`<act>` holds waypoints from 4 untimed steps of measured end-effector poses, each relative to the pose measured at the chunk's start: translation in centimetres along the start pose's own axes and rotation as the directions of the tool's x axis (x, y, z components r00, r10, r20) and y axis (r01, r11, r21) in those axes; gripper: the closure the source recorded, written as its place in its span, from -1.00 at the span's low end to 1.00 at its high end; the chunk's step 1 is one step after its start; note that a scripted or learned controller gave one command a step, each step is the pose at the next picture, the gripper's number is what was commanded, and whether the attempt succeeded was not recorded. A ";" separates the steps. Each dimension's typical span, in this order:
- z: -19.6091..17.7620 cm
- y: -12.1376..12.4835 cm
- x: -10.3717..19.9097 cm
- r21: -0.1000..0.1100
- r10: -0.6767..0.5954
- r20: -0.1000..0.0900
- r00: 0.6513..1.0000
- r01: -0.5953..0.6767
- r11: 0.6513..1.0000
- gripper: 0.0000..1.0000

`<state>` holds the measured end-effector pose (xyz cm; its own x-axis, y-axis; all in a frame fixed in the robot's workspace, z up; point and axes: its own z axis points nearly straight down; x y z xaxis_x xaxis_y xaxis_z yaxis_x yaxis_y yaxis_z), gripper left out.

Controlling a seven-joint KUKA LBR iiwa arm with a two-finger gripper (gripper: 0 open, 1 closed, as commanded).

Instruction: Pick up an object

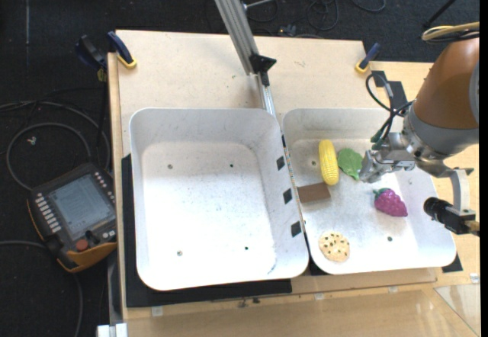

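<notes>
The arm [451, 103] reaches over the right bin [427, 255], its gripper [371, 168] low beside a green piece [351, 162]; its grip cannot be told. Nearby lie corn [329, 162], purple grapes [390, 202], a brown block [313, 193] and a cookie [334, 246].

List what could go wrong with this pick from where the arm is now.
1. The gripper sits low beside the green object, which lies close against the corn; closing could nudge the corn or catch both.
2. The purple grapes lie just below the wrist, so a sideways move might knock them.
</notes>
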<state>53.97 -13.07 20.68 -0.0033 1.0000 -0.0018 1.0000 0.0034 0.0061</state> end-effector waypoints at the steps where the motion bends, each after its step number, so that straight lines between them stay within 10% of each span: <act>1: -1.4 1.5 5.4 0.003 -0.005 -0.003 1.000 0.005 1.000 1.00; 4: -2.1 6.6 19.8 0.005 -0.004 -0.003 1.000 0.004 1.000 1.00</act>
